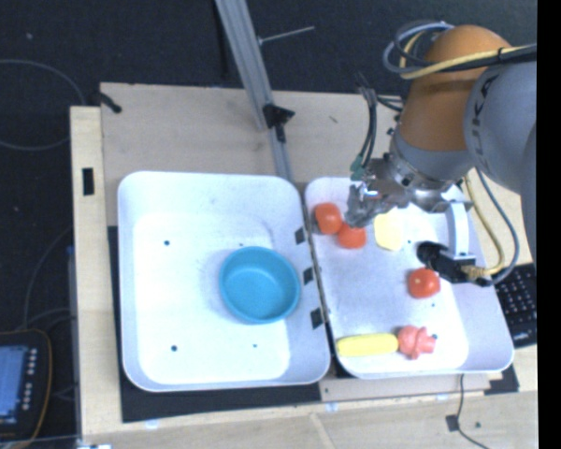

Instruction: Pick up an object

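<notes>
My gripper point(360, 211) hangs low over the far left part of the right bin point(486, 344). It sits between two orange-red pieces: one point(327, 218) just to its left and one point(352, 238) directly below its tip. A pale yellow object point(390, 233) lies just right of the gripper. Further forward in the same bin are an orange-red ball point(424, 283), a yellow banana-shaped piece point(366, 345) and a pink toy point(415, 340). Nothing shows between the fingers.
The left bin point(150, 223) holds a blue bowl point(258, 284) near its right side. A grey metal bar point(248, 54) slants up from the bins' dividing edge at the back. A keyboard point(517, 299) lies off the bench's right edge.
</notes>
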Motion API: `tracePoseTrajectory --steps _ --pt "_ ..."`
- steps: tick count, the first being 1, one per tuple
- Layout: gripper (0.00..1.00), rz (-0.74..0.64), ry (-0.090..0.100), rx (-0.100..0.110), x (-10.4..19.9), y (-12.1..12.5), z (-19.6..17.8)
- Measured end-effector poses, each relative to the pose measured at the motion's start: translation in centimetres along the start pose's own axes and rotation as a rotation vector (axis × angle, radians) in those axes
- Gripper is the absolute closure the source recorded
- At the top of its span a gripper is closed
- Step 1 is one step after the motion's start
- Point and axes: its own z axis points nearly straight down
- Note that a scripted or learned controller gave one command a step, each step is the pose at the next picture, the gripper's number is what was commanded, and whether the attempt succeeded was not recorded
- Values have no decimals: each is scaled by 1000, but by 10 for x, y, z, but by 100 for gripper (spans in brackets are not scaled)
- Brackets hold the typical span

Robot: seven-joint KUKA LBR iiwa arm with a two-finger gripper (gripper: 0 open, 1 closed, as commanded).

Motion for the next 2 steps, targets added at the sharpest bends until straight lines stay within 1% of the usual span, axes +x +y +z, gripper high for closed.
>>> tracePoseTrajectory --steps 1,2 --pt "100 1 0 1 40 16 8" --pt "100 -1 2 3 92 39 18"
